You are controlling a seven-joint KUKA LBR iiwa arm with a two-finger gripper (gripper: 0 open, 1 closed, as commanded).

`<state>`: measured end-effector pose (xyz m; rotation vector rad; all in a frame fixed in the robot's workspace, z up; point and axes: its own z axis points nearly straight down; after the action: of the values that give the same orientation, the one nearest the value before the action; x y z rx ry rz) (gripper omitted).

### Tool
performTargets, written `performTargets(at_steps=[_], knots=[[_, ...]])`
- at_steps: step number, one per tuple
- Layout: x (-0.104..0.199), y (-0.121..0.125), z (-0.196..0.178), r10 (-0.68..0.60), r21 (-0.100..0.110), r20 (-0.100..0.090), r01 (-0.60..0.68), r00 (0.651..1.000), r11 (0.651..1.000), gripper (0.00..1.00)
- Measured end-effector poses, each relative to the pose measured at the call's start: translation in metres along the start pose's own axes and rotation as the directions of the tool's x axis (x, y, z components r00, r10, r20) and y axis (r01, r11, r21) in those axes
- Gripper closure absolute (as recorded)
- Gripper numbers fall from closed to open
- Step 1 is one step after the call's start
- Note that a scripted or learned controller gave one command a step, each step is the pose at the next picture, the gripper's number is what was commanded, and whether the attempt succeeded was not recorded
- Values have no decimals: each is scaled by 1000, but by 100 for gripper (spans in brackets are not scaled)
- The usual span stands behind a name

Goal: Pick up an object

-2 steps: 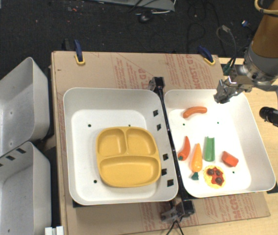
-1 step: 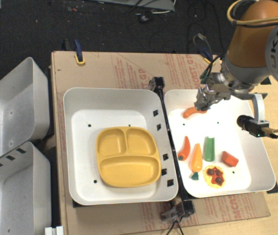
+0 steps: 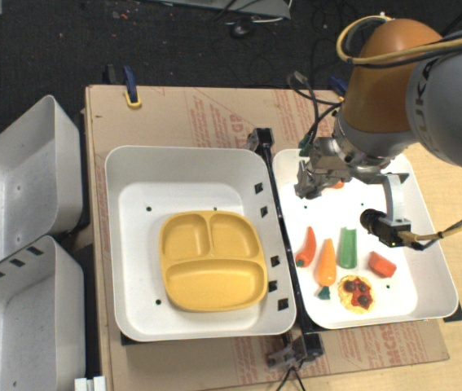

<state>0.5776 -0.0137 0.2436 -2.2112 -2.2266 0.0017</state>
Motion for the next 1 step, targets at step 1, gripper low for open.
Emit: performTargets(at_steps=[1], knots=[[57, -24, 9, -1, 0, -1, 1, 1000, 1000, 100]])
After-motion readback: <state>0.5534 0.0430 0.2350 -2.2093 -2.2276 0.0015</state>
